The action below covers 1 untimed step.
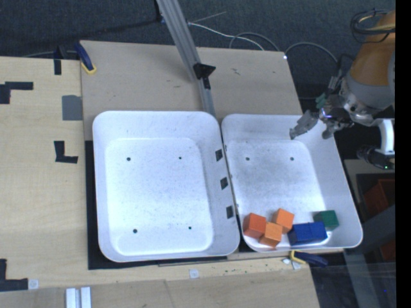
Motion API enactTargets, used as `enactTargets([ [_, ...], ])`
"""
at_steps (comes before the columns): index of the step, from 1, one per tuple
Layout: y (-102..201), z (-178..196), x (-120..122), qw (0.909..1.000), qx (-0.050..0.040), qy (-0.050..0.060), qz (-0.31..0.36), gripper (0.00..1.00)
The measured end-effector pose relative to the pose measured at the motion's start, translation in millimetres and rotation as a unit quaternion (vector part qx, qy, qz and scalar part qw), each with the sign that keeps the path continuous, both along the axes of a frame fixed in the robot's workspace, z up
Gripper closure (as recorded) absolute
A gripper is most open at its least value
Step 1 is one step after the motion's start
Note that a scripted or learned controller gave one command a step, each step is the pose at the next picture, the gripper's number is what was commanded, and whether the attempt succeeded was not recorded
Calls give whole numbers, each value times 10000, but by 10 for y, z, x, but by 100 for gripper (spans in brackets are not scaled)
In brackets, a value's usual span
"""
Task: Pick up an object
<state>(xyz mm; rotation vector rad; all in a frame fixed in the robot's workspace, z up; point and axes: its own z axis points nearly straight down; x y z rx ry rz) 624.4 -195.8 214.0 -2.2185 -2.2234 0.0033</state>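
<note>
The arm is cut off by the right edge; its jaws blur.

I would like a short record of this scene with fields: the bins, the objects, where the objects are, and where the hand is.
bins: two shallow white plastic bins side by side, left bin, right bin
objects: three small orange blocks, one blue rectangular block, one small dark green block
object location: all clustered at the near edge of the right bin
hand: two-finger hand above the far right corner of the right bin, apart from the blocks
held: nothing seen between the fingers
</note>
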Motion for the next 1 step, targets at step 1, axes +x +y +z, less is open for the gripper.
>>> enactTargets([
  [1,135,-1041,175,10000,10,29,3,0],
])
